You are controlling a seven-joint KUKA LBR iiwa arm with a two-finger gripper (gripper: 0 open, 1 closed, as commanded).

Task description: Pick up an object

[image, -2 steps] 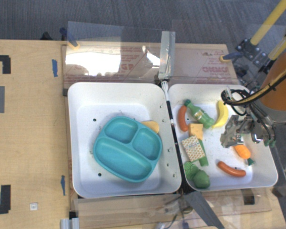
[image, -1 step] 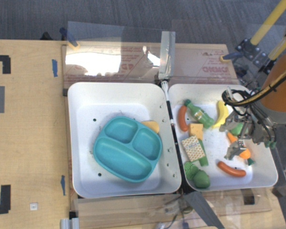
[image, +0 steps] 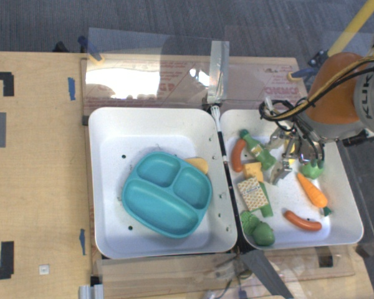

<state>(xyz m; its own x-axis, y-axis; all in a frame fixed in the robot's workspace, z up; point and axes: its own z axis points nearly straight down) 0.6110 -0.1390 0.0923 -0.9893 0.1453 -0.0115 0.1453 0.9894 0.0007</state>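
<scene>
Plate (image: 167, 195) in left bin (image: 106, 167)

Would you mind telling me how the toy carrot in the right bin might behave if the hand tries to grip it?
The carrot looks smooth and tapered, so it may slip toward its thin end. Its rounded body could roll if nudged. It lies flat on the bin floor, probably light and stiff.

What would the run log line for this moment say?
hand over right bin | nothing visibly held | carrot beside | teal plate left bin
</scene>
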